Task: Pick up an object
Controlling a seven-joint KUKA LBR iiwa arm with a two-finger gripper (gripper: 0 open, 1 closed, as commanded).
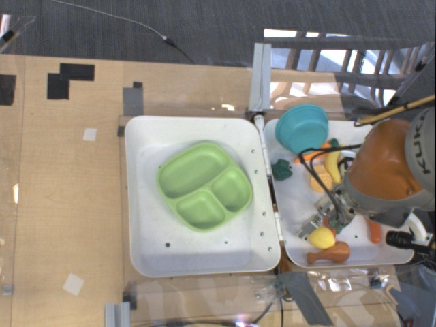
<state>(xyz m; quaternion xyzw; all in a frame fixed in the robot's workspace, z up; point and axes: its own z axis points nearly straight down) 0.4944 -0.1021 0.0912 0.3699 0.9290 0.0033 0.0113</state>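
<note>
Hiding much of the right bin (293, 247), the arm (388, 169) covered the banana (332, 165) partly. The green divided plate (204, 186) lay in the left bin (146, 251). The claw (327, 220) hung just above the lemon (322, 237); its spread was unreadable.

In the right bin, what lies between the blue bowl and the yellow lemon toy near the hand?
In the camera view, a small dark green toy, a banana and some orange pieces lie between the blue bowl and the yellow lemon toy.
</note>
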